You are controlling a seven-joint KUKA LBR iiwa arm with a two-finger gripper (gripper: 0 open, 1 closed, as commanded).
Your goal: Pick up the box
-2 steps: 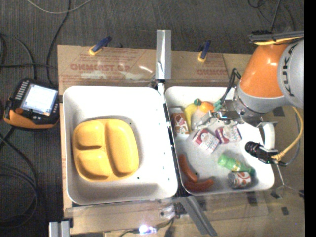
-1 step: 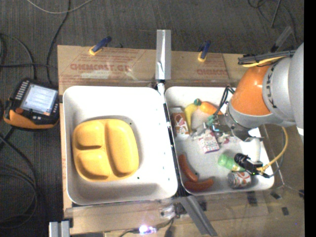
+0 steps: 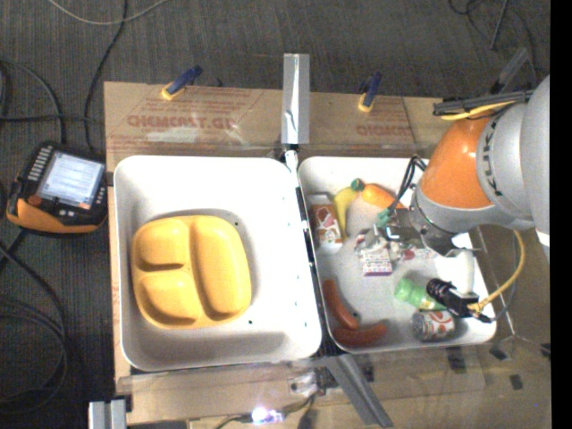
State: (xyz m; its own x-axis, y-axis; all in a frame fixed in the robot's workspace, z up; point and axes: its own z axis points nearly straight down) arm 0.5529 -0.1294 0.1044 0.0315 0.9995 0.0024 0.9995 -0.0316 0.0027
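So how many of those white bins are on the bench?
2. The left bin holds a yellow divided tray; the right bin holds a jumble of small items, with the arm reaching over it.

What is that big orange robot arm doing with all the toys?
The robot arm is reaching into the right bin, which holds a jumble of toy food. Its gripper hovers over a small box in the middle of the pile, beside a hot dog and a can. The left bin holds a yellow divided plate.
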